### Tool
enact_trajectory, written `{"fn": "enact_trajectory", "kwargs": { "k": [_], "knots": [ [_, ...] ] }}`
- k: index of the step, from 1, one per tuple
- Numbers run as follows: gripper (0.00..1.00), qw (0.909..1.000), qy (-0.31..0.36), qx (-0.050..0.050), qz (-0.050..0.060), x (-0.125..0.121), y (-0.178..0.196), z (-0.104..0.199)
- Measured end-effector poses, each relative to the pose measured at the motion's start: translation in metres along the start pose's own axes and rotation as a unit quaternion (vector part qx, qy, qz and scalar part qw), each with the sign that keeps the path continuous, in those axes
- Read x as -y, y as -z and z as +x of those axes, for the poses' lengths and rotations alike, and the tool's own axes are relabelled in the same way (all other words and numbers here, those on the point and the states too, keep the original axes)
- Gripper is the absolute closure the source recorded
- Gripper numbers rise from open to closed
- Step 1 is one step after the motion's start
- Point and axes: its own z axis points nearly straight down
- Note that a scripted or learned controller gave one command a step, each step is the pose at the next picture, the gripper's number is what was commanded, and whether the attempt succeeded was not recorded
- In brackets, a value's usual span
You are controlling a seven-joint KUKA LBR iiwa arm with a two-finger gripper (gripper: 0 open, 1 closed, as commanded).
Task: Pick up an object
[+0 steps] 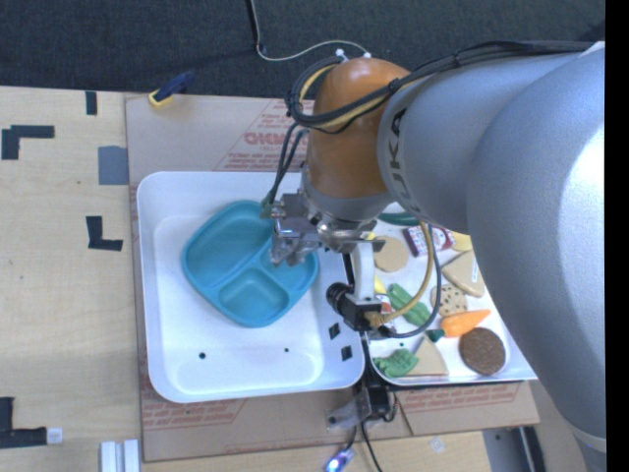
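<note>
A blue divided plastic tray (241, 265) lies tilted in the left white bin (236, 372). My gripper (286, 245) hangs over the tray's right rim, close to the wall between the two bins. The wrist covers it from above. In the right bin (491, 370) lie several play-food pieces: a brown round cookie (483, 350), an orange carrot (464, 322), green pieces (408, 303), a tan cracker (460, 275) and a pale round piece (392, 257).
The arm's large grey body (521, 185) covers much of the right bin. Both bins rest on a cardboard sheet (211, 131) on the wooden bench. A yellow and blue clip (171, 88) lies at the cardboard's far left corner.
</note>
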Motion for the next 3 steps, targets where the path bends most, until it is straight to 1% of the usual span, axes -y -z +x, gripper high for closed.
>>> {"fn": "enact_trajectory", "kwargs": {
  "k": [1, 2, 3],
  "knots": [
    [1.0, 1.0, 0.003, -0.004, -0.006, 0.068, 0.083, 0.003],
    [1.0, 1.0, 0.002, -0.003, -0.009, 0.067, 0.162, 0.001],
    [1.0, 1.0, 0.003, -0.002, -0.004, 0.068, 0.167, 0.002]
  ]
}}
